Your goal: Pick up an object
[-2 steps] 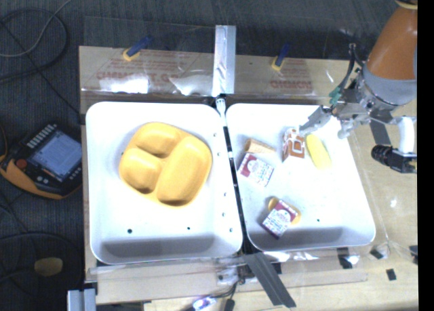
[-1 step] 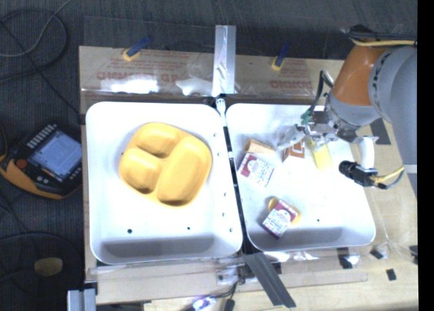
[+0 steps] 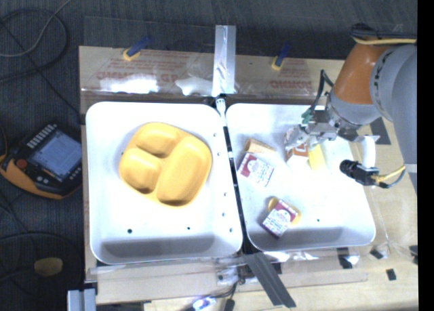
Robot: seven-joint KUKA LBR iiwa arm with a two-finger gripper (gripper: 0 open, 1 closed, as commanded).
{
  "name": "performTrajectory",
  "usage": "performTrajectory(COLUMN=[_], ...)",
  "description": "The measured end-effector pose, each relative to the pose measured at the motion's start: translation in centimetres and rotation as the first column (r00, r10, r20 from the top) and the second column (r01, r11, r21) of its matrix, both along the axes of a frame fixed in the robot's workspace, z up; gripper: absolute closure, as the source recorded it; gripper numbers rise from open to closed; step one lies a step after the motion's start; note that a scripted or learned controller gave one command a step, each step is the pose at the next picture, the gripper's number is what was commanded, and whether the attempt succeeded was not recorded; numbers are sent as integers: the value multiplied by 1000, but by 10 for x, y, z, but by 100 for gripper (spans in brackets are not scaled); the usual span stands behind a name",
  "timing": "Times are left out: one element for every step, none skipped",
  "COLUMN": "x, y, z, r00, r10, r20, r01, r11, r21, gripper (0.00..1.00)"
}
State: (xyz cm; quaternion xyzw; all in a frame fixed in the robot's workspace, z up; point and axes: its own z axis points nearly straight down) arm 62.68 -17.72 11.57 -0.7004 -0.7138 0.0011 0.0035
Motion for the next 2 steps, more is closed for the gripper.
performTrajectory(x=[-51,5], y=[50,108], z=[0,112], r00=[948,939], r10=[319,343], r20=[4,4], r01=[-319,-343], r11=[948,939], r21=[0,-2], gripper=[100,100])
